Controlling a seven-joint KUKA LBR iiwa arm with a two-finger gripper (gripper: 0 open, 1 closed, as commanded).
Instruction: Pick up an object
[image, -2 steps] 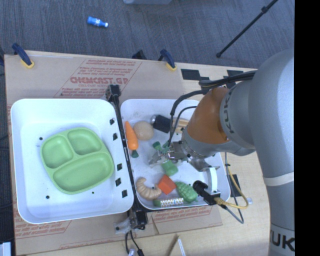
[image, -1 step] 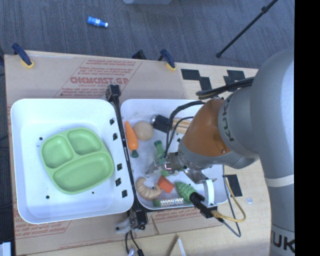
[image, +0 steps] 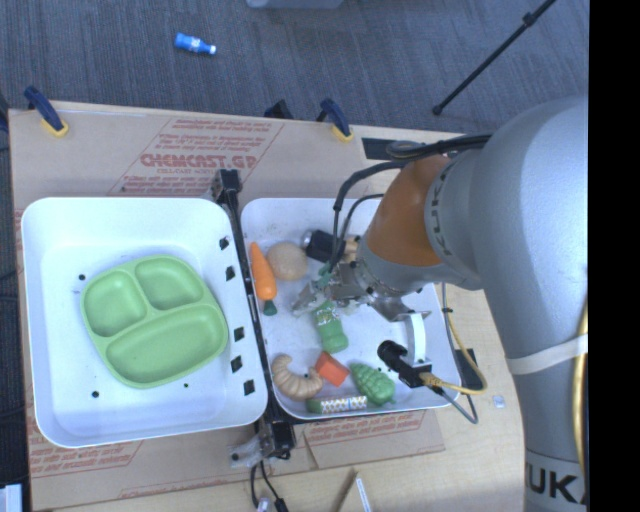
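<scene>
We see the gripper (image: 322, 292) low in the right bin (image: 425, 400), just above a small green object (image: 329, 331). We cannot tell its state. A carrot (image: 263, 273) lies beside.

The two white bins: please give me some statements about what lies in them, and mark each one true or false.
1. The green divided plate lies in the left bin. True.
2. The carrot lies on the green divided plate. False: it lies in the right bin, near that bin's left wall.
3. The gripper is above the right bin. True.
4. The croissant lies in the far corner of the right bin. False: it lies near the bin's front edge, beside an orange block.
5. A small blue object lies on the floor beyond the bench. True.
</scene>
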